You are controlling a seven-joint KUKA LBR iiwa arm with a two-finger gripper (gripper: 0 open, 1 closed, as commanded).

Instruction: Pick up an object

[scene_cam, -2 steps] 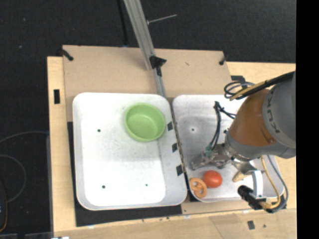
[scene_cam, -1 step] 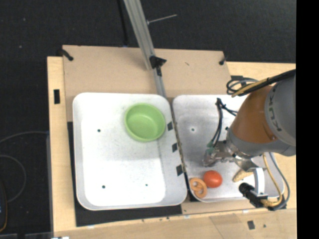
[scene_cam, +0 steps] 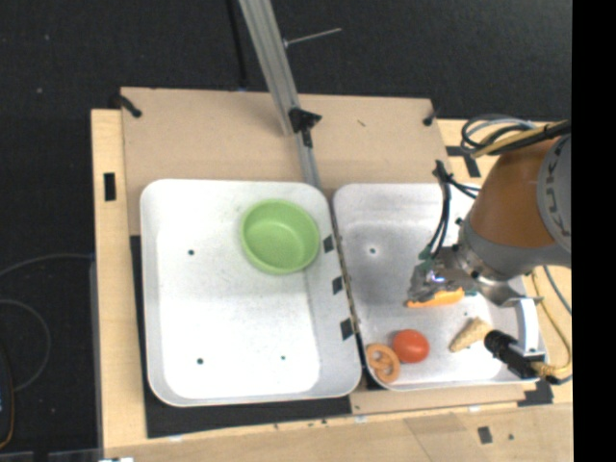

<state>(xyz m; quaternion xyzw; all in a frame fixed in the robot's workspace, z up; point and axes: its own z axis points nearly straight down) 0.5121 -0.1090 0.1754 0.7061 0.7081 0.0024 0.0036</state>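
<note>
Two white bins [scene_cam: 173, 373], one green bowl [scene_cam: 280, 237], end effector [scene_cam: 430, 282] (grip unclear) over orange piece [scene_cam: 435, 299]

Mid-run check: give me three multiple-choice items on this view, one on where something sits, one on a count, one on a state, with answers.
1. Where is the green bowl?
A. In the left bin, near its upper right corner
B. In the right bin
C. On the bench outside both bins

2. How many loose objects lie along the near edge of the right bin?
A. One
B. Three
C. Five

3. How does the green bowl stand?
A. Tipped on its side
B. Upside down
C. Upright, opening up

Answers:
1. A: it rests on the left bin floor beside the divider.
2. B: a red ball, a brown round piece and a tan piece; an orange piece lies further in, under the gripper.
3. C: its hollow inside faces the camera.
</note>
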